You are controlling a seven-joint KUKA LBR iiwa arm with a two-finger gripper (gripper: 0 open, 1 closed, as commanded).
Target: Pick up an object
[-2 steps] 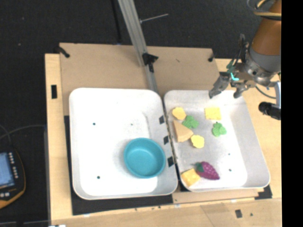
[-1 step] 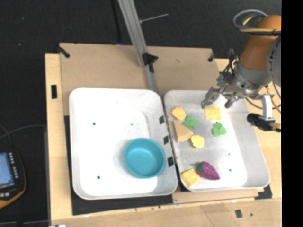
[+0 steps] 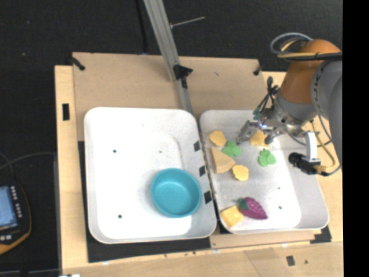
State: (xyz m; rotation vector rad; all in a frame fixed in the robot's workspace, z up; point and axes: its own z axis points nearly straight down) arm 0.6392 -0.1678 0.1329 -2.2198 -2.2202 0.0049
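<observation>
The right bin (image 3: 288,206) holds several small toy foods. A yellow piece (image 3: 217,138), a green piece (image 3: 232,149) and a tan wedge (image 3: 222,161) lie near its left wall. Another yellow piece (image 3: 241,172) and a green piece (image 3: 266,158) sit mid-bin. A purple grape bunch (image 3: 252,208) and a yellow block (image 3: 232,216) lie at the front. My gripper (image 3: 258,133) is low over the bin's back part and open. Its fingers (image 3: 245,134) straddle a small yellow piece (image 3: 258,139), which is partly hidden.
A blue bowl (image 3: 173,192) stands in the left bin (image 3: 115,131), close to the divide. A grey metal pole (image 3: 164,36) rises behind the bins. Black cable and a connector (image 3: 302,161) hang by the wrist over the right bin's right side.
</observation>
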